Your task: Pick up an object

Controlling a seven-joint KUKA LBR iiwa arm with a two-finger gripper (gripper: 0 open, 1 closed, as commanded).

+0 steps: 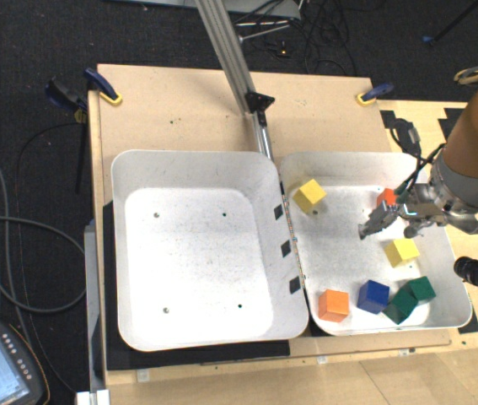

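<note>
Yellow, the nearest block (402, 251) lies in the right bin (340, 226), just below and right of the gripper (373, 224). I cannot tell how far the gripper is open; nothing shows in its grasp. No readable writing shows anywhere.

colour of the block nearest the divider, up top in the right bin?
Yellow block, clearest in the camera view.
</note>
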